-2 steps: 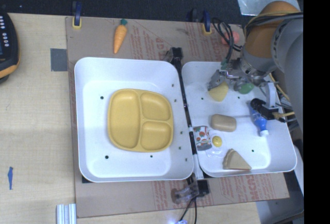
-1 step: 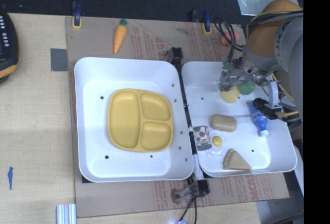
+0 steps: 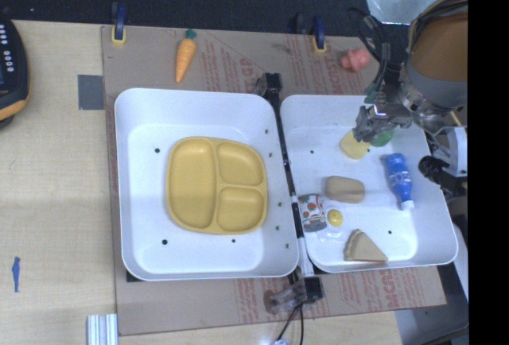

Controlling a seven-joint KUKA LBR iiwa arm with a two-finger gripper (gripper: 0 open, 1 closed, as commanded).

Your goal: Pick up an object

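Over the right bin, the gripper hovers, yellow block just left and nearer; jaws' state cannot be told.

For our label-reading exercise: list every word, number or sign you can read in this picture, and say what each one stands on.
None can be read.
Brown cardboard sheet under the bins: faint red print, too blurred.
Small red and white carton: markings too small.
Blue plastic bottle: no readable label.
Black and orange keypad device: buttons too small.
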